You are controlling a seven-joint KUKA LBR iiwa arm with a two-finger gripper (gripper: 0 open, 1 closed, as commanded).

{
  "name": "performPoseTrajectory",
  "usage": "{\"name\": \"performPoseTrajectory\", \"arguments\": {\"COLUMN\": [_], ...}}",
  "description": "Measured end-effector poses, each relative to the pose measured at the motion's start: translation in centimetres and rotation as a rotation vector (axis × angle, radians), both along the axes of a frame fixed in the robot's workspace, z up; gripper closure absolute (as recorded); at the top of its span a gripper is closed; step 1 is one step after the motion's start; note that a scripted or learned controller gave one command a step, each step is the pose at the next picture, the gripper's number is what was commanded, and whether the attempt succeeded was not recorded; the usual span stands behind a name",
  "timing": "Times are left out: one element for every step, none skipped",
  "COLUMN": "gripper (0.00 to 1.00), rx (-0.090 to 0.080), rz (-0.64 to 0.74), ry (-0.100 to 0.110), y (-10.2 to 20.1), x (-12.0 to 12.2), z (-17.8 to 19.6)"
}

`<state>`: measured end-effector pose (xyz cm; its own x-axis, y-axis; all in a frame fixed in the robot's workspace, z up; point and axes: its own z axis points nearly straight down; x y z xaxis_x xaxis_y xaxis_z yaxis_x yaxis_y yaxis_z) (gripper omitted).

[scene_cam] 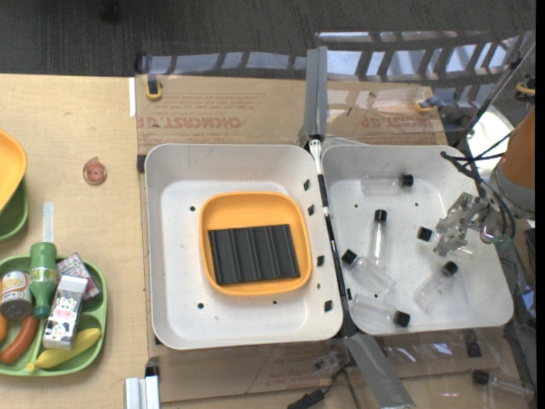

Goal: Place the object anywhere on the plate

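A: Since the tool [454,230] hangs low over the right bin [477,313] with nothing visibly between its fingers, is the pick still the step in hand?

B: So I judge. Item one, tool: at the right side of that bin, just beside several vials; whether it stands wide or narrow I cannot tell at this size.

A: Item two, the task's things?

B: Clear vials with black caps, loose on the right bin's floor. One upright-lying vial [377,233] near the middle, one near the top [387,181], one toward the lower right [437,285], others along the lower left. All well apart from the plate.

A: Item three?

B: Left bin [170,313]: one orange plate [253,205] at its centre, carrying a dark ribbed insert [255,255]. No vial on it.

A: Handling note?

B: Vials are smooth and roll; close across the body, not the cap, lift clear of the bin wall, and set down lengthwise in the ribs.

A: Elsewhere on the worktop?

B: A green tray [85,348] of toy food at far left.
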<state>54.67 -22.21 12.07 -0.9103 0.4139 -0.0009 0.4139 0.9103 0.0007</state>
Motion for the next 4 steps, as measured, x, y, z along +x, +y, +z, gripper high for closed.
{"name": "performPoseTrajectory", "arguments": {"gripper": [1.0, 1.0, 1.0, 1.0], "rx": [-0.001, -0.002, -0.002, -0.003], "rz": [0.251, 0.507, 0.751, 1.021], "ry": [-0.004, -0.005, -0.006, -0.006], "y": [0.0, 0.0, 0.1, 0.0], "x": [4.2, 10.3, 11.4, 11.3], "z": [13.8, 15.0, 17.2, 22.8]}}
